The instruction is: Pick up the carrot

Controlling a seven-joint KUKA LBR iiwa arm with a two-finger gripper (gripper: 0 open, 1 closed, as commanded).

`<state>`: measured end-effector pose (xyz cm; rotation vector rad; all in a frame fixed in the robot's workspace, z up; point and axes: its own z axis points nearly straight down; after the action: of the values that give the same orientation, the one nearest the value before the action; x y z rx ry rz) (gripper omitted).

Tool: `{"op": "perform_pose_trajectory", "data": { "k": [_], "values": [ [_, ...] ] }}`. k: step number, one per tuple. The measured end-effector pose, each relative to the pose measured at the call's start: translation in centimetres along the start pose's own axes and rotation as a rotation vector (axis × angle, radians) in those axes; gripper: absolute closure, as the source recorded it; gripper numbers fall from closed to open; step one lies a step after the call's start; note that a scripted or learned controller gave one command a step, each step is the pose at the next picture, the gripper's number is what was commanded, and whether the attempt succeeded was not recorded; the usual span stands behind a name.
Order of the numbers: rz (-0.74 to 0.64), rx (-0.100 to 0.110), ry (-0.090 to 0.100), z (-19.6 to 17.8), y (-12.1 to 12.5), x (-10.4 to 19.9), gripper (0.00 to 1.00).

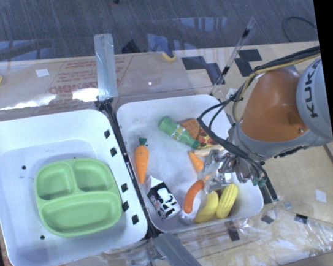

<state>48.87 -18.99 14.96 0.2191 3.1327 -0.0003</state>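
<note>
Left bin [1,185]: divided tray [77,197]; right bin [151,110]: carrot [142,162] at left wall, banana [208,207] and corn [228,200] near front, gripper [219,174] above them.

- A robotics lab: an industrial arm [287,111] works over two white bins [22,244] on a wooden bench [314,206].
- Plastic sheeting taped down, grey carpet [43,14], stand legs behind.

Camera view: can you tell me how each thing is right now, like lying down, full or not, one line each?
carrot: lying flat near the right bin's left wall, green top pointing away, untouched.
green divided plate: flat in the left bin, nothing in its compartments.
green bottle: lying on its side.
banana: lying by the bin's near wall.
corn cob: lying beside the banana.
gripper: low over the right bin's toys, far from the carrot.
</note>
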Motion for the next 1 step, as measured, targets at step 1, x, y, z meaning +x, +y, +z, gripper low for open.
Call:
{"op": "perform_pose_trajectory", "data": {
  "k": [1],
  "values": [
    [0.116, -0.002, -0.001, 5.76, 3.62, -9.89, 1.00]
  ]
}}
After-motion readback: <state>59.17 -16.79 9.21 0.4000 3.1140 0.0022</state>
